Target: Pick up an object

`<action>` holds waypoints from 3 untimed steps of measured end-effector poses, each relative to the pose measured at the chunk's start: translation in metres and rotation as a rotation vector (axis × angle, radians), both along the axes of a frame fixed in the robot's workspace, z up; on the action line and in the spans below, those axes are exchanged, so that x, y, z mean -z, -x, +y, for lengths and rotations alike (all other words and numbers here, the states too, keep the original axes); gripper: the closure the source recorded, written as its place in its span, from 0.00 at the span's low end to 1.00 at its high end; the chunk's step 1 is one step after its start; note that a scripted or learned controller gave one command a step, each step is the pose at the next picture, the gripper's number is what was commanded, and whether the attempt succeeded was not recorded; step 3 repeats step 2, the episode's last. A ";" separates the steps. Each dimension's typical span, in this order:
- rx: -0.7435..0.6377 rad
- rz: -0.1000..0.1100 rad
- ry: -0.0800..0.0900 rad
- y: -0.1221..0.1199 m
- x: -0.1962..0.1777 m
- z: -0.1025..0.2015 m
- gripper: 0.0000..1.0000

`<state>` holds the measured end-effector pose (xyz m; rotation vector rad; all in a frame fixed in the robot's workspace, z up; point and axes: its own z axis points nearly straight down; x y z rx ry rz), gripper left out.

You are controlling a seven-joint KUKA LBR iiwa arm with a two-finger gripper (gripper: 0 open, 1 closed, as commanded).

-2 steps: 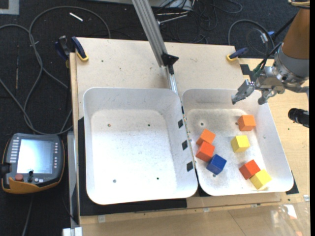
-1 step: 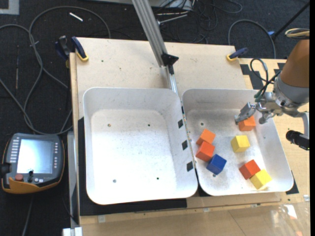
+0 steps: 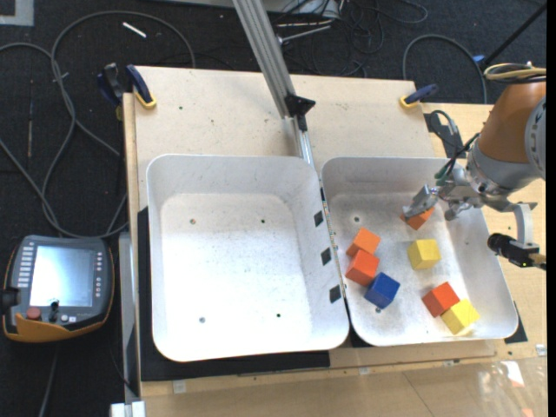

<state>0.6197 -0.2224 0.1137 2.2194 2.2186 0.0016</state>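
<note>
Smooth, faintly speckled white bins [image 3: 234, 181], perhaps plastic, on a matt pale bench [image 3: 226, 111].

Arm [image 3: 512, 137] cut off at right edge

White bins [image 3: 234, 181] — orange, yellow [image 3: 425, 254], blue [image 3: 381, 290] cubes.

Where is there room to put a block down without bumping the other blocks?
The left bin has a wide bare floor from wall to wall. In the right bin, the back left corner is bare too. It gets crowded near the orange block, red block, blue block and yellow block, and by the gripper.
</note>
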 end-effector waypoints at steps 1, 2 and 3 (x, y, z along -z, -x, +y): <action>-0.006 -0.003 -0.001 0.000 -0.041 0.036 0.00; 0.003 0.009 -0.002 0.027 0.018 0.013 0.00; 0.003 0.009 -0.002 0.027 0.018 0.013 0.00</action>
